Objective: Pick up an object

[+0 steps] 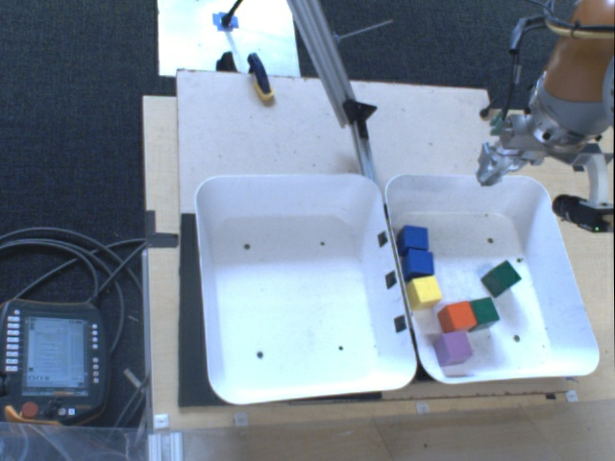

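Left to right, fixed overhead cam.

Far L, on dark carpet: teach pendant (53, 358) w/ lit screen, black cables (67, 248) looping up from it. Top L-centre: pale sheet (207, 17) on floor; a clamp w/ blue-and-yellow handle (258, 77) lies at the back edge of the bench board (288, 123). Slanted aluminium strut (322, 46) runs down from top, ending at the seam between bins.

Left bin (288, 286): white, shallow, only a few dark specks on the floor.

Right bin (562, 286): touching left bin along the shared rim. Contents, 7 blocks. Along the L wall, a column: blue cube (413, 238), second blue cube (417, 263) just below and touching, yellow cube (424, 291) below that. Further R and lower: orange cube (457, 316), touching a small green cube (484, 311) on its R. Purple cube (453, 348) nearest the front wall, just under orange. Dark green cube (501, 278) sits apart, rotated, mid-R of bin.

Gripper (490, 169): over the back rim of right bin, well apart from all blocks, nothing seen between fingers. Open vs closed: cannot tell, tip too small/blurred. Arm (577, 65) enters from upper R, orange band above wrist.
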`<state>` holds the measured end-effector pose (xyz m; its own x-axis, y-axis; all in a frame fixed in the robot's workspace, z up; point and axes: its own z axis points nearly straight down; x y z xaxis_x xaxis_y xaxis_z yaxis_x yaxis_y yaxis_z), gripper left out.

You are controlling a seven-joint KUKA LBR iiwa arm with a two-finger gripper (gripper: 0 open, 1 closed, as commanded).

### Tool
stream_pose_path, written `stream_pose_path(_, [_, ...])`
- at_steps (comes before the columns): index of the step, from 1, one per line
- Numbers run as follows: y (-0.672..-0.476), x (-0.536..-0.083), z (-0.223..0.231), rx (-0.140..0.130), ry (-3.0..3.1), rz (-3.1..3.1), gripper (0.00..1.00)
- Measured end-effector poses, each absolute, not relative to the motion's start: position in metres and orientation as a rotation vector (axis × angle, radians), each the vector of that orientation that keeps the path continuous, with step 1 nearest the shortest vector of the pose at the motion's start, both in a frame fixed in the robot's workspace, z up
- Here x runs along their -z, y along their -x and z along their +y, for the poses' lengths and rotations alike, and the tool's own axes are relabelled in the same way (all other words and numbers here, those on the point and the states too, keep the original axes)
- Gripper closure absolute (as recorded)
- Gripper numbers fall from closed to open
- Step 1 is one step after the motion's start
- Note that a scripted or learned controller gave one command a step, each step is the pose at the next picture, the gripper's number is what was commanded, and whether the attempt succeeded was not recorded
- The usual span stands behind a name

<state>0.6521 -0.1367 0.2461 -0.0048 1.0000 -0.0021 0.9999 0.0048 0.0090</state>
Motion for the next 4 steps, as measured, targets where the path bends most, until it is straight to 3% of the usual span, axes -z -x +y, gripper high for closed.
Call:
stream_pose_path(1, [-0.652,-0.201,-0.137,0.001,-2.217,2.225,1.00])
stream_pose_path(4, [-0.608,-0.217,0.017,-0.002,-2.211,2.235,1.00])
